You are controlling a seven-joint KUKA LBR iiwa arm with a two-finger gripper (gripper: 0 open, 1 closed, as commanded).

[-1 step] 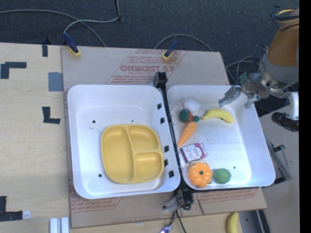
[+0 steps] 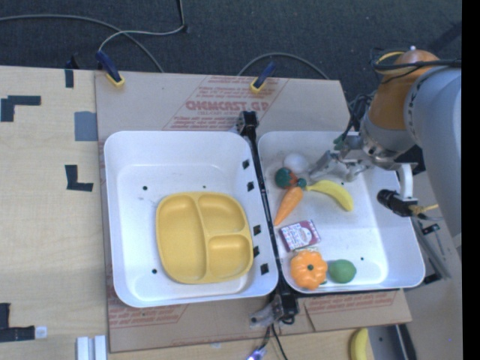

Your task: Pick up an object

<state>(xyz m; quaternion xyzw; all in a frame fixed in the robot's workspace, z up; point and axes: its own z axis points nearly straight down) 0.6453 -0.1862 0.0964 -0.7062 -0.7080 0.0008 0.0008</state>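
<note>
Yellow curved banana, end effector above

Tray in L bin; toys in R bin.

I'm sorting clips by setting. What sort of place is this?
Likely a robotics lab bench: two shallow white plastic bins clamped on cardboard, toy food like a plastic orange carrot, and a grey robot arm.

Hand low, arm reaching from right
</note>
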